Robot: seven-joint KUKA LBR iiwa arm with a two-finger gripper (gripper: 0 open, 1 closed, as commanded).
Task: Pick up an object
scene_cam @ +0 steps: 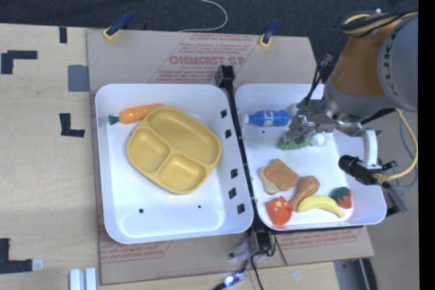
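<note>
Nothing looks lifted yet: your jaws (304, 127) sit low over the green object (293, 142) near the right bin's (360, 217) far edge, grip state unclear.

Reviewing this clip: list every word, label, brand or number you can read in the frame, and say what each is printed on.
"CHEMCAST GP", red print on the brown board under the bins; the smaller red lines around it are too blurred to read.
"KU", the start of a brand name on the grey arm; the remaining letters are cut off.
The blue bottle has a label, too small to read.
</note>
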